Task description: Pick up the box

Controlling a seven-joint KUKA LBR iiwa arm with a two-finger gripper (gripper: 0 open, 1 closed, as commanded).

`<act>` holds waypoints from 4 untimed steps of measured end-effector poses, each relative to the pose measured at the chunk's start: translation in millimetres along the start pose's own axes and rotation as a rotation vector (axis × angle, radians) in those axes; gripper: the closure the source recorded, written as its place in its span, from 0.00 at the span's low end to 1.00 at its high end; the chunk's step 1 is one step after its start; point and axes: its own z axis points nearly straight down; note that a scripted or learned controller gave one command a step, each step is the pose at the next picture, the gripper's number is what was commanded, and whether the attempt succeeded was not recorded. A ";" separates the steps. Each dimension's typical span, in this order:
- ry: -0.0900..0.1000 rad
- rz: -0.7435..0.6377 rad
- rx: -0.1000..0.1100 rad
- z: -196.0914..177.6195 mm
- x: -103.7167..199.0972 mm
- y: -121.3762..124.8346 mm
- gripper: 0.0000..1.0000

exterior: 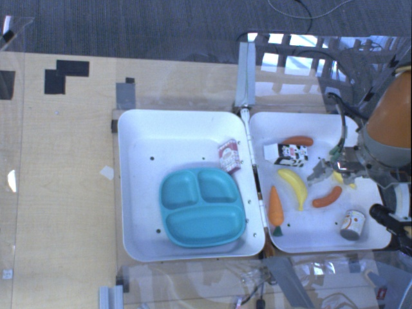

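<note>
Two white bins sit side by side on the bench (64,192). The right bin (261,131) has the box (288,152) in it, a small black and white one lying flat near the top left corner. A sausage (298,141) lies just above it and a banana (293,187) just below, so the box is a bit crowded. The jaws (324,168) hang over the middle of this bin, to the right of the box and apart from it. It is too blurry to tell how the jaws are set. Nothing seems to be in them. The arm likely needs to slide left to get over the box.
</note>
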 end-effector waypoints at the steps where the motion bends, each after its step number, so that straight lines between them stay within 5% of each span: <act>1: 0.000 0.073 0.000 69.1 -46.0 30.0 0.00; 2: 0.001 0.060 0.009 79.7 -40.5 101.9 0.00; 3: 0.000 0.090 -0.010 94.8 -48.9 146.2 0.00; 4: -0.003 0.081 -0.015 82.8 -47.4 148.4 1.00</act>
